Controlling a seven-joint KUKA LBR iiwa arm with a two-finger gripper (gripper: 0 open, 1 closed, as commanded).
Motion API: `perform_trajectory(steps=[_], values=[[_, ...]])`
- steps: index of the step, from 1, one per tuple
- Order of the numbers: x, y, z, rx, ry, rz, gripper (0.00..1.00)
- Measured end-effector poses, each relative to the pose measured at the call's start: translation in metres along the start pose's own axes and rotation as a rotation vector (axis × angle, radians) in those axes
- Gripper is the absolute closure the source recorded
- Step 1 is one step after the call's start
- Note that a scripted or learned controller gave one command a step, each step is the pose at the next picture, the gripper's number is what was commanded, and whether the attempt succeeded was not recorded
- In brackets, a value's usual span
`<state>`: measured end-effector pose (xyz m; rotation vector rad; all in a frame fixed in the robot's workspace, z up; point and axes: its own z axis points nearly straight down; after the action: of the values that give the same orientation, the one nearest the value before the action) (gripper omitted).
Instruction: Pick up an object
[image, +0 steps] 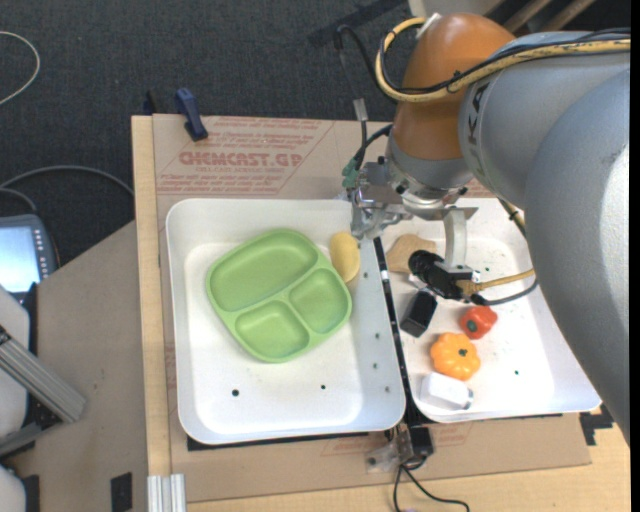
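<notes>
The gripper (378, 215) hangs over the divide between the bins, just above a yellow potato (344, 256) beside the green tray (280, 294). I cannot tell its state.

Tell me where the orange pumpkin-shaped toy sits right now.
The orange pumpkin toy lies in the right bin, toward its front, just below the small red toy and above the white block.

Divided tray (280, 295) in left bin (190, 300), pepper (479, 320) in right bin (555, 370).
</notes>
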<state>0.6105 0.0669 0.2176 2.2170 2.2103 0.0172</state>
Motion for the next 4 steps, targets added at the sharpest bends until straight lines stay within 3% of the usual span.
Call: perform_trajectory(steps=[1, 2, 3, 4], values=[[0.003, -0.002, -0.001, 0.013, -0.001, -0.004, 1.00], [0.051, -0.024, -0.002, 0.019, 0.002, -0.008, 1.00], [0.004, -0.064, -0.039, 0.018, 0.000, 0.002, 1.00], [0.044, -0.109, -0.044, 0.021, 0.002, -0.008, 1.00]])
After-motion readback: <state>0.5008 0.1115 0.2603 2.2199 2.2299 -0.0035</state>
